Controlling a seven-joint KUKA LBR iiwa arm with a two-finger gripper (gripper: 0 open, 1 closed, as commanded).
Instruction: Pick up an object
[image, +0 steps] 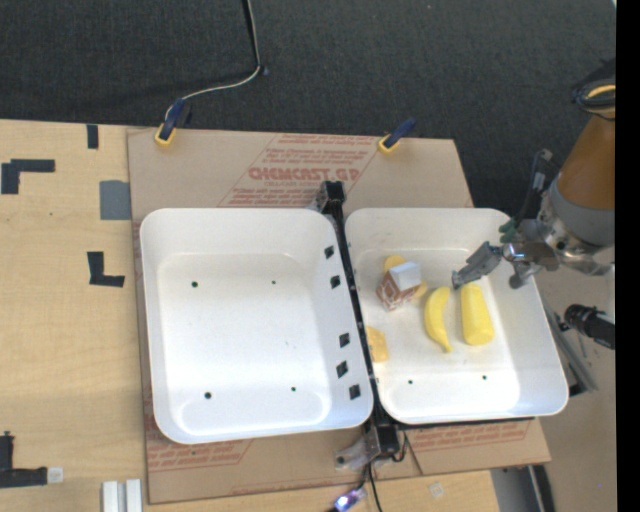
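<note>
The arm (590, 190) comes in from the right, its orange band showing above the grey wrist. From the wrist the gripper (468, 277) stretches out to the left and slightly downward, low and slanted. One dark finger (478, 266) is plain to see, pointing down-left; whether the fingers stand apart or together I cannot make out. Nothing shows between them.
</note>
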